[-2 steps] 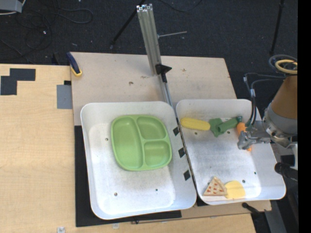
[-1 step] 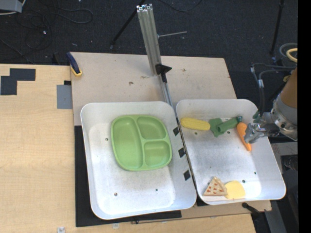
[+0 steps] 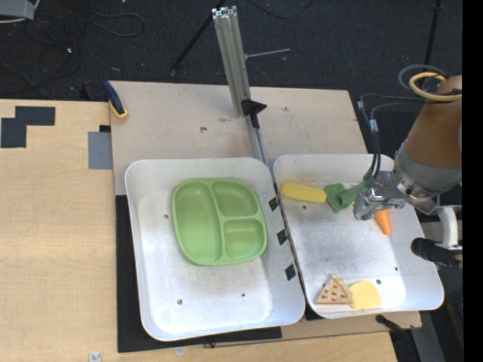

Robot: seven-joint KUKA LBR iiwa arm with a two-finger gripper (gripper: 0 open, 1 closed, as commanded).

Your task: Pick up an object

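In the right bin [image 3: 423, 296] a yellow corn cob [image 3: 303, 194] lies near the far left corner, its green husk end [image 3: 343, 197] pointing right. A small orange carrot [image 3: 383, 222] lies by the bin's right side. My gripper [image 3: 366, 204] hangs low over the bin between the husk end and the carrot, close to both. Nothing is visibly held. A pizza slice [image 3: 333, 292] and a yellow piece [image 3: 366, 295] rest at the near edge of that bin.
The left bin [image 3: 151, 292] holds a green divided plate [image 3: 219, 222]. An upright metal post [image 3: 232, 59] stands behind the bins. The grey arm with its orange band [image 3: 436, 138] comes in over the right bin's right rim.
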